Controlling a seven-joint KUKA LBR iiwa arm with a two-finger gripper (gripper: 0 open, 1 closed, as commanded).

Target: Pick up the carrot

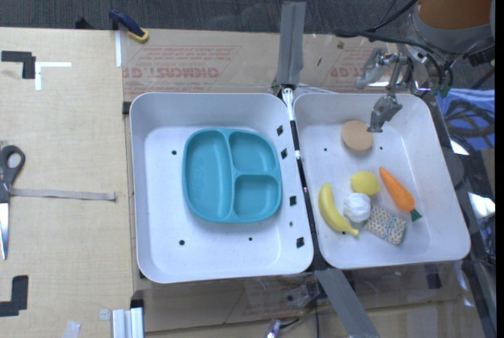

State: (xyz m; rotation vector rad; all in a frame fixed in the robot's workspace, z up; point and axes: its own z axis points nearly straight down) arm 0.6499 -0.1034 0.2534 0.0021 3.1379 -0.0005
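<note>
1. Approach step, by the look of it: nothing grasped yet, with the grey two-finger metal gripper [383, 113] hanging over the far edge of the right shallow white plastic bin [445, 171], at about 12 o'clock within that bin.
2. Cannot tell whether released or clenched: seen from above at a slant as one slim grey shape, with no gap to read and nothing visible between the tips.
3. Target located: small orange toy carrot with a dark green stub [397, 189], lying flat at about 4 o'clock from the gripper and well apart from it, toward 3 o'clock in the bin, tip pointing roughly to 11 o'clock.
4. Close neighbours to mind: round yellow lemon-like fruit [364, 182] just beside the carrot at its 9 o'clock; speckled tan rectangular sponge-like block [386, 224] near its 7 o'clock; white round lumpy object [357, 206] and yellow plastic banana [334, 210] farther toward 8 o'clock.
5. Tan flat round disc [357, 136] just at 8 o'clock of the gripper, not the target.
6. Next move, as a judgement: travel toward 4 o'clock, align across the carrot's narrow width, descend clear of the lemon.
7. Hard to make out: arm cut off at the upper right, wrist tangled in cables, true gripper height above the bin floor unclear.
</note>
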